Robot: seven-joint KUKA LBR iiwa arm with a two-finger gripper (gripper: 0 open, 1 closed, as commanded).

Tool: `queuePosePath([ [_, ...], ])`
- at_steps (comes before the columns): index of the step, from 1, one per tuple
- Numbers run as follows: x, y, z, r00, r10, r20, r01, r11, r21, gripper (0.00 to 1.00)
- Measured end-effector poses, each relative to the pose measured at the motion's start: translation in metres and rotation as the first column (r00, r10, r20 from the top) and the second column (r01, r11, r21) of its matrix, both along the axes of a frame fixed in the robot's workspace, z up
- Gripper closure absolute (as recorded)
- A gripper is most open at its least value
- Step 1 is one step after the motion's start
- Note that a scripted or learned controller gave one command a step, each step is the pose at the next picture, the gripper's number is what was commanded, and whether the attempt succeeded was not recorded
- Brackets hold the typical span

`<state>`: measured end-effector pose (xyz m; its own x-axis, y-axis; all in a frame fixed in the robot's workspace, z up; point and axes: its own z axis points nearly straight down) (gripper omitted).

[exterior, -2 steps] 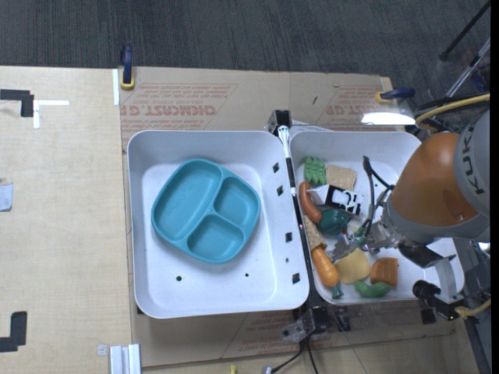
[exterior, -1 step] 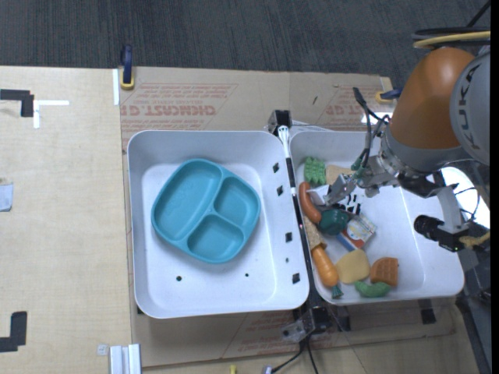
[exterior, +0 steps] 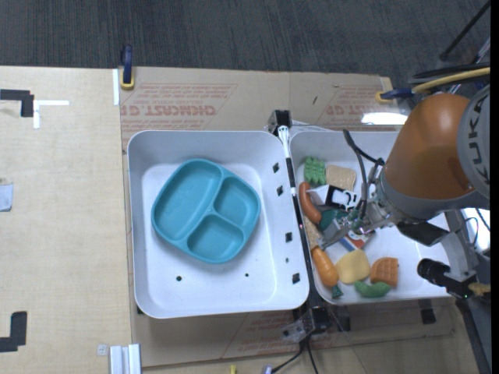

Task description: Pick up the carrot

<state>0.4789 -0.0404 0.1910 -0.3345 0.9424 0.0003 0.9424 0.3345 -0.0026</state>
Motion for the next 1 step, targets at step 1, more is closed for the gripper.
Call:
queuePosePath([
  [1, 0.0003, 0.0087, 0.0004, 0.925, 0.381, 0.002, -0.381, 0.925, 0.0, 0.0],
])
